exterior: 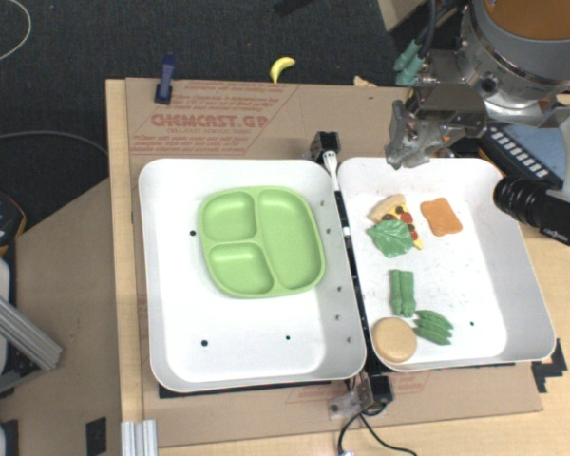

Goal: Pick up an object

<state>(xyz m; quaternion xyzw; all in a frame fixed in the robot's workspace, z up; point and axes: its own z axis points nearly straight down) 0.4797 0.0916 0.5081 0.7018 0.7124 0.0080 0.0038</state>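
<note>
- The gripper (410,150) hung over the far edge of the right bin (513,283), near that bin's far left corner; nothing showed between its fingers, and whether they stood apart or together could not be told.
- Nearest the gripper, just toward the camera from it, lay a pizza slice (391,210), tilted, with its long axis running from far right to near left.
- A leafy green piece (391,237) lay touching the near side of the pizza slice.
- An orange block (442,217) lay to the right of the pizza slice, apart from it, its long axis pointing roughly away from the camera with a slight tilt.
- Farther toward the camera, a green bean pod (402,292) lay with its long axis pointing nearly straight toward the gripper.
- A second green pod (433,327) lay beyond it, its long axis crosswise, slanting to the near right.
- A round tan bun (395,339) rested at the bin's near edge, touching or just beside the second pod.
- To the gripper's left and nearer the camera, the left bin (171,350) carried a green divided plate (262,242) with three compartments.
- Both bins stood on the worktop (123,207).
</note>
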